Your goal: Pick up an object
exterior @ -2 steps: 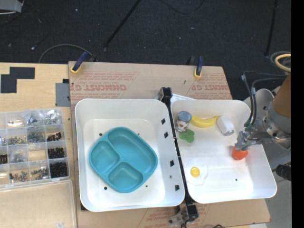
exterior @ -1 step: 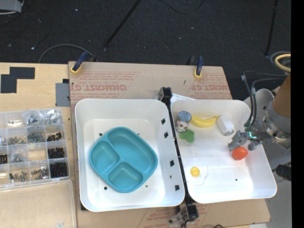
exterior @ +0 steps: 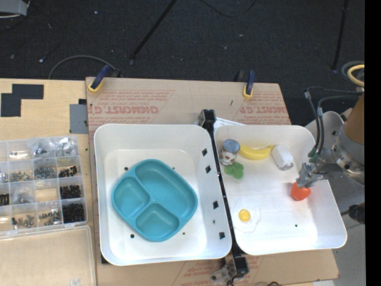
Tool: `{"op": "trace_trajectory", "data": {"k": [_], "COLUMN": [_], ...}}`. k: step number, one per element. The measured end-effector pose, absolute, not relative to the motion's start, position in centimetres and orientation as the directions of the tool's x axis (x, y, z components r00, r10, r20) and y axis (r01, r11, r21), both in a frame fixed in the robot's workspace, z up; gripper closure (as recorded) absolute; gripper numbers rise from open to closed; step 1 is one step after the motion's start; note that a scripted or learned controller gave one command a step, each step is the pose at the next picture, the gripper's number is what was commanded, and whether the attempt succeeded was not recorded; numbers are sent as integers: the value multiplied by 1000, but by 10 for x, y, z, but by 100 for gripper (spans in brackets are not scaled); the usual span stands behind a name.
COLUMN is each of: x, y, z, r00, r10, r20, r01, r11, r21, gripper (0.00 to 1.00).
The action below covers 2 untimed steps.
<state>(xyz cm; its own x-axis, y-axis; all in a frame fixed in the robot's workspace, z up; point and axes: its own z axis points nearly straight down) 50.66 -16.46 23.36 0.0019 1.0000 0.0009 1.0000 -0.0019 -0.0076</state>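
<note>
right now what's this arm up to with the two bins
The arm reaches in from the right, and its gripper sits low over the right bin, right at a small red-orange toy near that bin's right side. Whether it has hold of the toy can't be told. A banana, a small can, a green piece and a fried egg toy lie in the same bin. The left bin holds a blue divided plate.

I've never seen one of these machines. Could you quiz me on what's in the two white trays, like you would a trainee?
1. True or false: the blue divided plate lies in the right bin.
2. Which thing is nearest the pincer? A banana B red object C fried egg
3. Fill in: the small can stands just left of the ____.

Key: 1 false; 2 B; 3 banana.
</note>
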Motion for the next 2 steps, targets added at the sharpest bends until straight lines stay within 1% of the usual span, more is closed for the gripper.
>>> {"op": "trace_trajectory", "data": {"k": [1, 2], "x": [507, 542], "y": [-165, -102], "z": [233, 163], "r00": [2, 16], "r10": [1000, 1000], "r20": [1, 2], "r01": [1000, 1000], "r11": [-2, -16], "r21": [-8, -7], "gripper": [0, 0]}}
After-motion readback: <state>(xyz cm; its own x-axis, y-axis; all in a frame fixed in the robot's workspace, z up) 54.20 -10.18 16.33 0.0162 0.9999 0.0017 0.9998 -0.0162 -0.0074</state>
